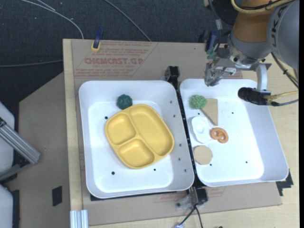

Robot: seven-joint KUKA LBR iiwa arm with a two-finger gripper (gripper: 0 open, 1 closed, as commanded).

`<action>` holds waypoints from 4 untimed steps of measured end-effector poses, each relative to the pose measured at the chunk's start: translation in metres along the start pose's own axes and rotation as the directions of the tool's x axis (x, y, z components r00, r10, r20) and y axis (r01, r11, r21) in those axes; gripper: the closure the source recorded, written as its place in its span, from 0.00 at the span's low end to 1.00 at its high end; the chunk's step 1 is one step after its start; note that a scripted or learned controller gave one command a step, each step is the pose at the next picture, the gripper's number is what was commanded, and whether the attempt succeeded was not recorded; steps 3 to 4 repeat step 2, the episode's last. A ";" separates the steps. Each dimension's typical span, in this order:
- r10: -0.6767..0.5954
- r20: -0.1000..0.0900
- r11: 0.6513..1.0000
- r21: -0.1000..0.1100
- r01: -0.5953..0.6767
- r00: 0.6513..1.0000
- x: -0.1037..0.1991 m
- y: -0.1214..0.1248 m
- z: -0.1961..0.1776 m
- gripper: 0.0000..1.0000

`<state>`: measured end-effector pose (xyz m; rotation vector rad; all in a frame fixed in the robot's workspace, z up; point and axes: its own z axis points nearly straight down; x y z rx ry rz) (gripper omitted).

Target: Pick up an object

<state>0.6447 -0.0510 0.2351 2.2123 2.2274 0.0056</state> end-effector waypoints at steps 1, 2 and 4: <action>0.002 0.000 1.000 0.001 -0.002 1.000 0.054 0.004 -0.008 1.00; 0.001 0.001 1.000 0.001 -0.001 1.000 0.107 0.001 -0.013 1.00; 0.001 0.001 1.000 0.001 -0.001 1.000 0.107 0.001 -0.013 1.00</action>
